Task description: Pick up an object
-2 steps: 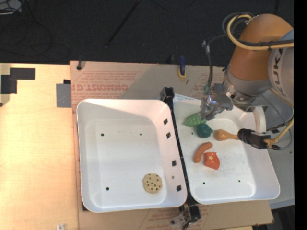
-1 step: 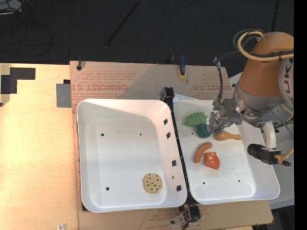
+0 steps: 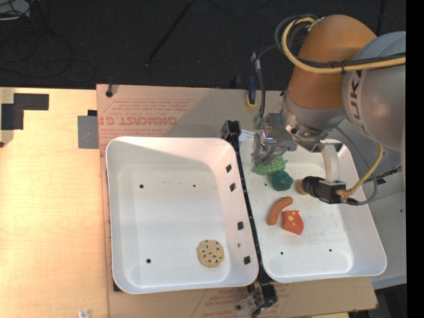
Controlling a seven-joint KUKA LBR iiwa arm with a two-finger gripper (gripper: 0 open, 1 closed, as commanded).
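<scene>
The grey arm (image 3: 377, 91) reaches in from the right, its orange band (image 3: 328, 58) bulking large above the wrist. The wrist points steeply downward, with yellow and black cables looping around it. The claw (image 3: 268, 152) hangs low beneath it, pointing down.

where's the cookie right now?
The cookie lies in the left bin of the camera view, near its front right corner, just across the divider from the sausage and the red piece in the right bin.
</scene>
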